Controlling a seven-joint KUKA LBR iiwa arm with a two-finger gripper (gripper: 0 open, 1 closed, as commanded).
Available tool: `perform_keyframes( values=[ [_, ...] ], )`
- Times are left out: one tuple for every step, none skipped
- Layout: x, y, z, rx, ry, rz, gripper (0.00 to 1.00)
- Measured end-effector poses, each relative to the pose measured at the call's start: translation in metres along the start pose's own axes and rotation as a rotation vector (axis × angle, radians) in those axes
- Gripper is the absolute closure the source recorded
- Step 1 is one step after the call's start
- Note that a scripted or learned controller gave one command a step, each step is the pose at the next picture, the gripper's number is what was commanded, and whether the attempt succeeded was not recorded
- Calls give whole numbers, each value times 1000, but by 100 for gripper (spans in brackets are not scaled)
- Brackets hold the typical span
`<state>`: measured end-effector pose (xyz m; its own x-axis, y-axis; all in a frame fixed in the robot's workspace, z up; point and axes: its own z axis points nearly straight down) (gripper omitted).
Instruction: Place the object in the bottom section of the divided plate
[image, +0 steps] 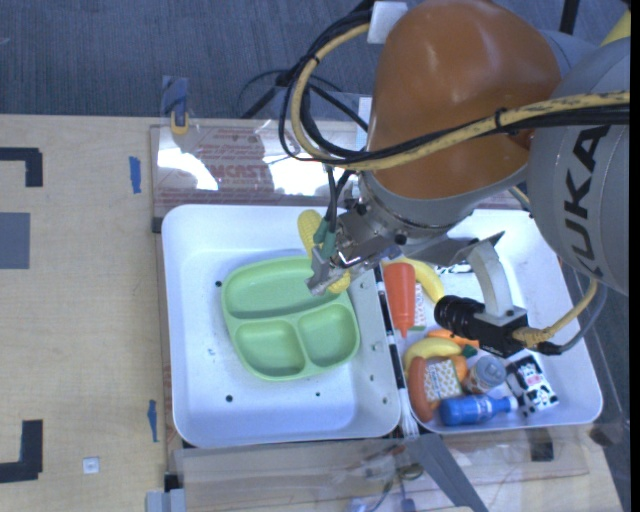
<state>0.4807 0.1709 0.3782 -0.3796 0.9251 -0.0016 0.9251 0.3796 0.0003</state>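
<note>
The grey two-finger gripper (327, 268) hangs over the light-green divided plastic plate's (288, 320) upper right rim. A yellow object (310, 229) sits just behind it. Whether it pinches anything cannot be told.

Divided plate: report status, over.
Pincer low over green divided plate's upper right rim. Yellow object beside pincer; grip unconfirmed. Carrot, blue bottle in right bin.
</note>
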Motion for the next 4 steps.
perform_keyframes(
  values=[
    [10, 65, 23, 0, 0, -19, 100],
    [10, 65, 23, 0, 0, -19, 0],
    [12, 67, 14, -1, -2, -22, 100],
    [-17, 117, 48, -2, 0, -161, 100]
  ],
)
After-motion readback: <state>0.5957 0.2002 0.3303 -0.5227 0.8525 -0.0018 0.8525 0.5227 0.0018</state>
